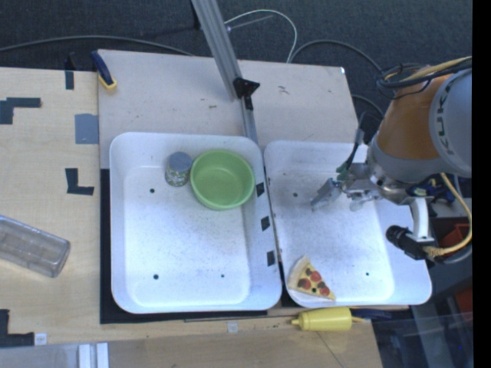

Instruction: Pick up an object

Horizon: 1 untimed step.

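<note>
In the right bin (399, 286), a toy pizza slice (310, 278) lies at the front left corner. A green bowl (222, 179) sits at the back of the left bin (130, 282), and a small grey-lidded jar (178, 169) touches its left side. My gripper (336, 198) hangs over the back middle of the right bin, well behind the pizza slice. It is open, and I see only the bin floor between its fingers (319, 198).
A yellow squeeze bottle (326, 319) lies on the bench just in front of the right bin. A clear plastic container (31, 245) rests on the bench far left. A slanted metal pole (222, 41) crosses behind the bins. Cables trail at the back right.
</note>
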{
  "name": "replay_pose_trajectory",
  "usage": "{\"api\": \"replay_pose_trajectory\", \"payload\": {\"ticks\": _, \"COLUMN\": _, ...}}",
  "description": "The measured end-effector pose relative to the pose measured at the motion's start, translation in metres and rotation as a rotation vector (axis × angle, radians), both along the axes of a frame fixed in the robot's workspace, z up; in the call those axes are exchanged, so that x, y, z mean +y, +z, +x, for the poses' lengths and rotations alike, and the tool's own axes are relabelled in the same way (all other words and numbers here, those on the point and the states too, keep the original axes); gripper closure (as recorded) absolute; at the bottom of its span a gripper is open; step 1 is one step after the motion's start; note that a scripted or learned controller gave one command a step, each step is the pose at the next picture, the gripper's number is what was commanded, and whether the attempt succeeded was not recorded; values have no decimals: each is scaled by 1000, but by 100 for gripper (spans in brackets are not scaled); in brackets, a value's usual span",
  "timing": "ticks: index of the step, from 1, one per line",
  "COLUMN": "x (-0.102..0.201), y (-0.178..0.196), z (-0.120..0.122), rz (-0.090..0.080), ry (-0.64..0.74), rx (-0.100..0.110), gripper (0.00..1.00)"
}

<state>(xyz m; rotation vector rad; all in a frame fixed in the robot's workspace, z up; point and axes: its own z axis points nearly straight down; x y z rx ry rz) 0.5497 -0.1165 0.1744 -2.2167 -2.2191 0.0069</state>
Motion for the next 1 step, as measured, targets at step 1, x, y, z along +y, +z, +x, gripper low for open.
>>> {"api": "replay_pose_trajectory", "payload": {"ticks": 1, "x": 0, "y": -44, "z": -1, "rz": 0, "ry": 0, "rx": 1, "gripper": 0}}
